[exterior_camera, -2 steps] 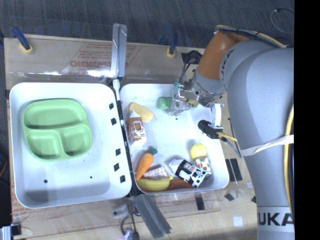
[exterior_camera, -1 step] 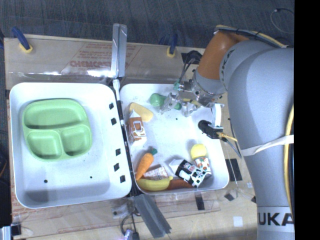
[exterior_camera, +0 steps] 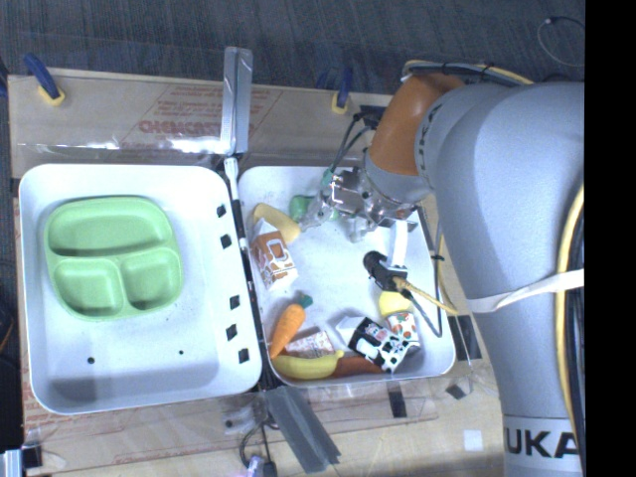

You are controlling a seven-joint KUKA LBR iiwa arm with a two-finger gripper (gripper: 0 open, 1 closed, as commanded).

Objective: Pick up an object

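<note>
White right bin [exterior_camera: 298, 182] is bare mid-floor; toys crowd its near rim, carrot [exterior_camera: 287, 326] by banana [exterior_camera: 306, 366]. Gripper [exterior_camera: 343, 205] sits near its far rim, jaw state unclear. Green tray [exterior_camera: 112, 256] lies in left bin [exterior_camera: 129, 381].

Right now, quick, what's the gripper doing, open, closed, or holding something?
Gripper: cannot be told. It sits low over the far end of the right bin, beside a small green object.

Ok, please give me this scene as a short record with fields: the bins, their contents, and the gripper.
left bin: holds a green divided tray
right bin: holds a toy carrot, a banana, a small carton, a black-and-white patterned box
gripper: over the far end of the right bin, near a small green object
held object: none visible
</note>
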